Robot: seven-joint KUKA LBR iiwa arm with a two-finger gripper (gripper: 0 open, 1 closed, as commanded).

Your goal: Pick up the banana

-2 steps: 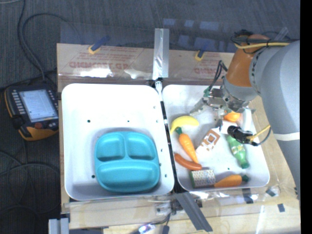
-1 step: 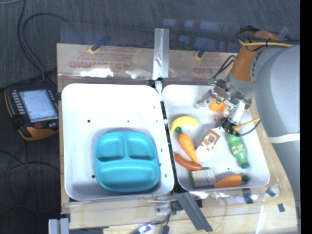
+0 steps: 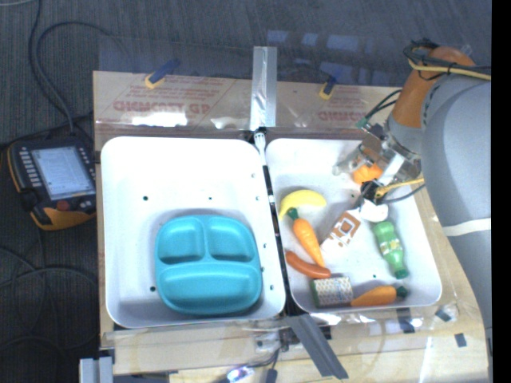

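- Tray (image 3: 209,263), blue and sectioned, lies in the left bin (image 3: 128,174); not part of the task.
- Banana (image 3: 302,202) rests in the right bin (image 3: 423,286), near the divider, just above a carrot (image 3: 307,240), untouched.
- Pincer (image 3: 375,174) hovers at that bin's upper right, well apart from the banana; whether it is released or clenched cannot be told.
- Assessment: approach step. Next move likely calls for travel leftward, then descent over the banana.
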